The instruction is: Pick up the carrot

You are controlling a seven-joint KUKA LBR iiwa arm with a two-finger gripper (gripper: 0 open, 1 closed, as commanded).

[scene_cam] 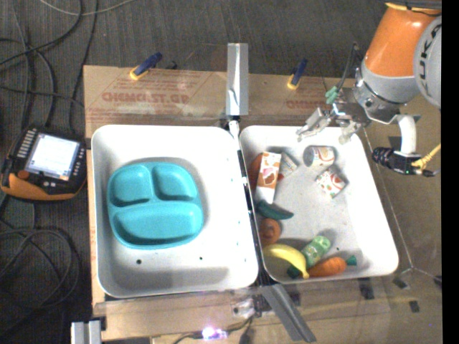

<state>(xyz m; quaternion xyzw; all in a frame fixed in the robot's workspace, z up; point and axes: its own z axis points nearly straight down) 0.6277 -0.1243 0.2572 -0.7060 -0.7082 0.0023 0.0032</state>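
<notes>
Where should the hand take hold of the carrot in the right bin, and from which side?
Probably across the carrot's thick orange middle, coming straight down. It lies flat along the right bin's near wall, green top toward the right, with the banana and a green packet crowding its left end.

Carrot (330, 266): orange body, green stem end pointing right. Lies flat, roughly horizontal, in the near part of the right bin (384, 229), close to its near wall. Touches the banana (286, 257) on its left.

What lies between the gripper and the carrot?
In the camera view, a small can and a carton lie between the gripper and the carrot.
</notes>
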